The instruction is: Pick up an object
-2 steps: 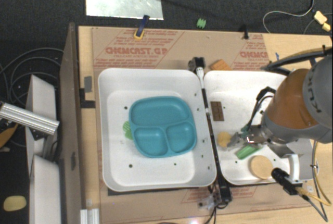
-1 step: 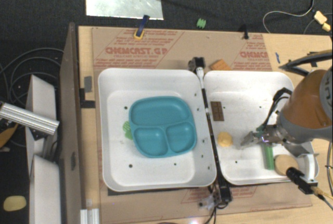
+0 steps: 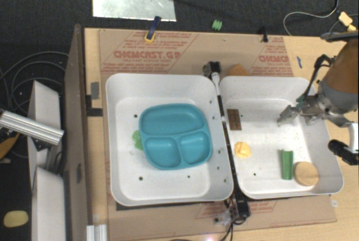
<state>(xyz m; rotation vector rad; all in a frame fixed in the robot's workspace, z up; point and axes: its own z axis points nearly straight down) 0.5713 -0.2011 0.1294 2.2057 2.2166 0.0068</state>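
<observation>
I see the gripper [image 3: 287, 115] over the right bin [image 3: 263, 88] (finger state: I cannot tell). Bench [image 3: 185, 46] is brown board; floor [image 3: 50, 4] dark carpet.

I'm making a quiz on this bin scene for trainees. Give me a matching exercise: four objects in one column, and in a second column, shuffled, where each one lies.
Objects:
1. teal three-compartment plastic tray
2. small yellow lumpy object
3. green stick-shaped block
4. round tan wooden disc

Places:
A. right bin, near corner on the arm's side
B. middle of the left bin
C. right bin, just left of the disc
D. right bin, close to the divider between the bins

Pairs: 1-B, 2-D, 3-C, 4-A
</observation>
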